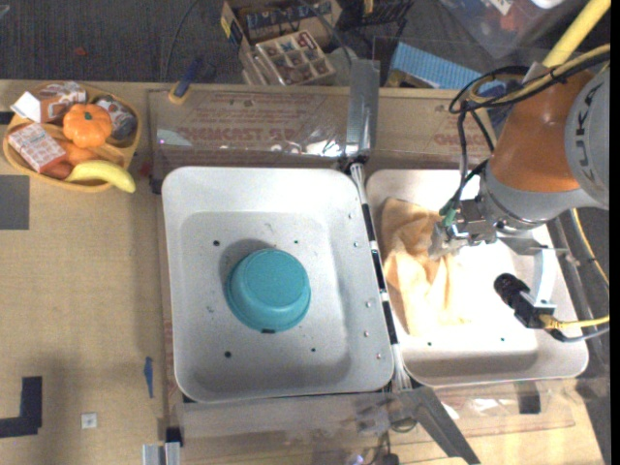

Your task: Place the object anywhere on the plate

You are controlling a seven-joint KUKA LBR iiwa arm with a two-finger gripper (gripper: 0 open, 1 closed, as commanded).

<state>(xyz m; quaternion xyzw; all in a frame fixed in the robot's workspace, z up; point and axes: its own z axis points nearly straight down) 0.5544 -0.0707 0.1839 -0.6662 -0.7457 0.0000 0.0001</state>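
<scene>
A fruit basket (70,139) — banana (101,173), orange pumpkin (87,124) — sits far left.

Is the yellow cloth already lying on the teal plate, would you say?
No, the cloth lies in the right bin, while the plate sits alone in the left bin.

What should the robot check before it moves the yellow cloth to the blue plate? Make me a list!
1. Plate sits in the left bin, top bare: ok.
2. Cloth lies in the right bin, against its left wall: ok.
3. Gripper is down at the cloth's upper right edge: ok.
4. Cloth really caught between the fingers: cannot tell.
5. Cloth is crumpled, so part may drag over the wall between the bins: not ok.
</scene>
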